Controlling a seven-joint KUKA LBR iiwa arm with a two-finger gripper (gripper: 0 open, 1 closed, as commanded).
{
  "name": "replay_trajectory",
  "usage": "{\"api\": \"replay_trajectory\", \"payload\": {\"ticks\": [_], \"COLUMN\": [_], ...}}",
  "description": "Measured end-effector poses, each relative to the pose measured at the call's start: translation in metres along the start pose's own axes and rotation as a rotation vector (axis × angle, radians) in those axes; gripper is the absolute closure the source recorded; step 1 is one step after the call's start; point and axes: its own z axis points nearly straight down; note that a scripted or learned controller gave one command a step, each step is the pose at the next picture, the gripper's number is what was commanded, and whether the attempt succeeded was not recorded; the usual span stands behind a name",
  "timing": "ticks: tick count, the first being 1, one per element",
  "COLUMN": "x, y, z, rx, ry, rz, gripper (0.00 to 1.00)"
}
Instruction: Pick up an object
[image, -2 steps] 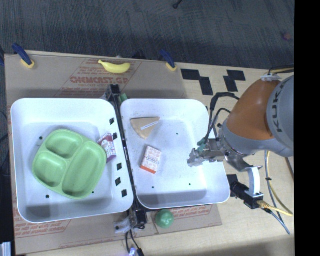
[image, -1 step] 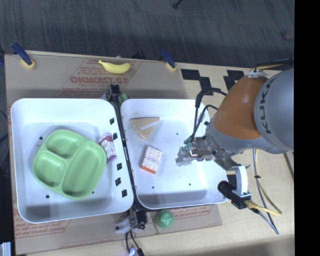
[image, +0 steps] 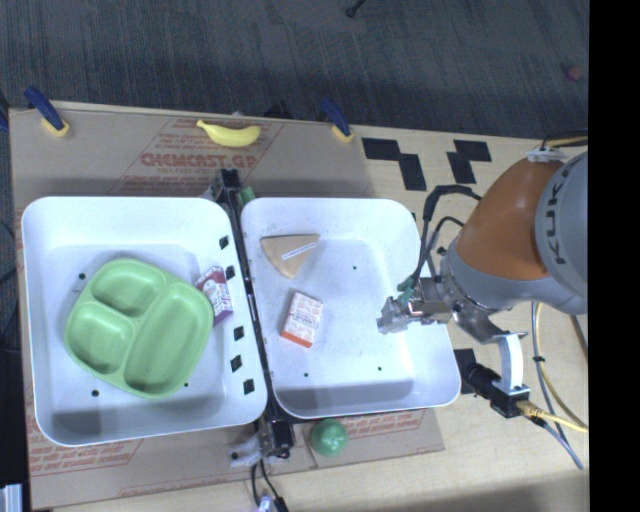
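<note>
Right of centre in the frame, over the right edge of the right bin (image: 400, 215), I saw the gripper (image: 392, 318) hanging low above the white floor, the grey arm (image: 520, 240) with its orange band reaching in from the right. I could not tell from this angle whether it was open or closed; I saw nothing held in it.

Right bin contents, as logged: a small orange-and-white box (image: 302, 318) lay near the bin's middle, left of the gripper and apart from it. A tan wedge (image: 287, 250) lay in the upper left part of that bin, above the box.

Left bin (image: 60, 225): a green divided plate (image: 138, 326) sat left of centre. A small red-and-white packet (image: 214, 291) lay just beside the plate's upper right rim, close to the wall between the bins.

Outside the bins, on the table: a yellow banana (image: 230, 131) on the cardboard at upper centre, and a green ball (image: 327, 437) at the bottom, just below the right bin's front edge.
</note>
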Motion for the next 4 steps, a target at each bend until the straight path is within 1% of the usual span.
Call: {"api": "replay_trajectory", "payload": {"ticks": [1, 2, 4], "x": [0.0411, 0.0408, 0.0408], "y": [0.0551, 0.055, 0.055], "z": [-0.0174, -0.0173, -0.0173], "rx": [0.0, 0.0, 0.0], "ry": [0.003, 0.003, 0.003], "rz": [0.0, 0.0, 0.0], "gripper": [1.0, 0.0, 0.0]}}
